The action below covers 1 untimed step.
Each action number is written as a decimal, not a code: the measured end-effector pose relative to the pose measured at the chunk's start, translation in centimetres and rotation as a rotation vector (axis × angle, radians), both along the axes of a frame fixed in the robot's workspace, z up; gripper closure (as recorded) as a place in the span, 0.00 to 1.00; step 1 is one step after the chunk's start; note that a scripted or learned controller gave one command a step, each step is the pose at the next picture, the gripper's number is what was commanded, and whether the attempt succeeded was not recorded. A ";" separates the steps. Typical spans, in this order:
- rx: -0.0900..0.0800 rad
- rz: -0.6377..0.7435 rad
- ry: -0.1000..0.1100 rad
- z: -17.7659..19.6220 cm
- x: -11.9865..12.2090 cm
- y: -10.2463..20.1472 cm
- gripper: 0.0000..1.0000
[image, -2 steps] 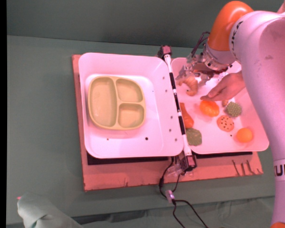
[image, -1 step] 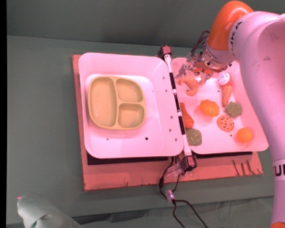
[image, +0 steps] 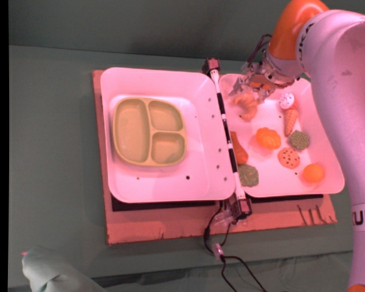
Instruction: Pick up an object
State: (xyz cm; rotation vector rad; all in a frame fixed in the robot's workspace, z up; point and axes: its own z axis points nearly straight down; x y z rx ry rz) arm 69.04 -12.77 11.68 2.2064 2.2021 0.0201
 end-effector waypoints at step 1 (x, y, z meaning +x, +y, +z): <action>0.005 0.000 0.015 4.8 0.6 0.0 1.00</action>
